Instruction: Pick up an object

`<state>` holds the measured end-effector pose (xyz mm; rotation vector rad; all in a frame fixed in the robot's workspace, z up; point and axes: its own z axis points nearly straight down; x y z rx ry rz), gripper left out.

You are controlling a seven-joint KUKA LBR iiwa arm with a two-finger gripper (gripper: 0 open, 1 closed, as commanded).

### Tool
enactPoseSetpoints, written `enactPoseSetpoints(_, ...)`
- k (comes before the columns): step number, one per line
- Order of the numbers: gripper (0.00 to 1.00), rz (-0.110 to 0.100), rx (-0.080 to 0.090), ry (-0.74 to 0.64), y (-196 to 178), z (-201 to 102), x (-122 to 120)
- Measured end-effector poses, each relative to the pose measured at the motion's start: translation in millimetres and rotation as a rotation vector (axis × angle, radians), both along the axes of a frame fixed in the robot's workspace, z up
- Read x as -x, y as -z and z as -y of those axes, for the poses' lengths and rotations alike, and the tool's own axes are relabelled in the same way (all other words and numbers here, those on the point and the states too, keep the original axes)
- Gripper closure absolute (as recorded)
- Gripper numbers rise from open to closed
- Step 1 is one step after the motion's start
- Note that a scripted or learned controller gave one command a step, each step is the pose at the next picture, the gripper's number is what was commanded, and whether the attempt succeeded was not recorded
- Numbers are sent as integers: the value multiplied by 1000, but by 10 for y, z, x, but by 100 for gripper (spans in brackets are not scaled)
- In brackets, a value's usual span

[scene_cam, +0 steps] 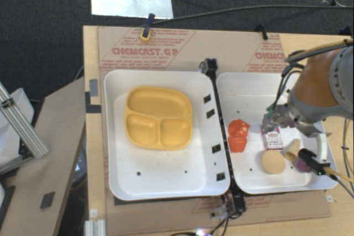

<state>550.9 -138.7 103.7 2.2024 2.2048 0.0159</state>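
From the overhead camera, my gripper (272, 123) hangs low in the right bin (251, 83), just above the small pink packet (273, 140); whether it is released or clenched I cannot tell. I judge this the approach step. Next comes a straight drop onto the packet, clear of the red cup (238, 135) and tan disc (272, 162).
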Motion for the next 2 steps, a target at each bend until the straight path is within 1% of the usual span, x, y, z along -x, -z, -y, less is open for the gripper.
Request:
enactPoseSetpoints(1,100,-18,-8,-3,-597,59,-90)
enactPoseSetpoints(2,100,-17,-9,-4,-1232,43,-62)
